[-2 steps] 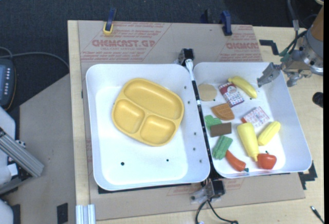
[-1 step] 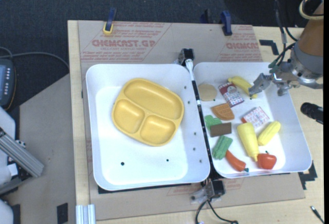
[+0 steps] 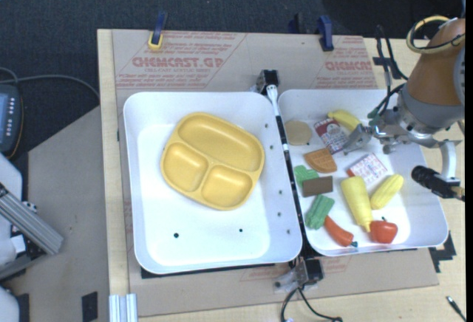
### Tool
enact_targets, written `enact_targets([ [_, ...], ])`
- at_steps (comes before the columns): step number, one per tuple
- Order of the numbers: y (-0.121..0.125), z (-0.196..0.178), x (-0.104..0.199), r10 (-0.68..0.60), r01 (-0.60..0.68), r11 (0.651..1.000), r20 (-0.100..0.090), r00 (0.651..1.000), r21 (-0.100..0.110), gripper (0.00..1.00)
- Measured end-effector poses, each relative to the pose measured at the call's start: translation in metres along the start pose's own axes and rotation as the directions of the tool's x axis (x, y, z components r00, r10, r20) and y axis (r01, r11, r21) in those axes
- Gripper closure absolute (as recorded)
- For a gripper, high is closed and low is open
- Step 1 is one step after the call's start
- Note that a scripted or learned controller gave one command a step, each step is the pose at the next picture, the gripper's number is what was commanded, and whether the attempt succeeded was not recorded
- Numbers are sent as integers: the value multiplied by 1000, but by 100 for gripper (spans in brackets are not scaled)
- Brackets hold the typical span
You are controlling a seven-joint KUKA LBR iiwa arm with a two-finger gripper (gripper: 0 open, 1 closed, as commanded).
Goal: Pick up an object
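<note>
Overhead, the fingers (image 3: 363, 134) hover above the right bin (image 3: 436, 228) beside a red-white packet (image 3: 332, 134); grip unclear.

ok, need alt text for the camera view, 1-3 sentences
A grey arm with an orange band reaches from the right, its gripper low over the right white bin of toy food: corn, a yellow bottle, a tomato. The left white bin holds a yellow three-compartment plastic tray.

robotics lab, clamped bench (image 3: 222, 55), robot arm (image 3: 436, 84)
</note>
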State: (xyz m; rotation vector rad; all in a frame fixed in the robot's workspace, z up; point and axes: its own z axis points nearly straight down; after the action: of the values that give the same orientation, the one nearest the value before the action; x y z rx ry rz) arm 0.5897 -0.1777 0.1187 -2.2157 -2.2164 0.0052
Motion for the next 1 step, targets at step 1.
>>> enact_targets([
  [1,0,36,1,0,0,1000,1,1000,-3,0],
])
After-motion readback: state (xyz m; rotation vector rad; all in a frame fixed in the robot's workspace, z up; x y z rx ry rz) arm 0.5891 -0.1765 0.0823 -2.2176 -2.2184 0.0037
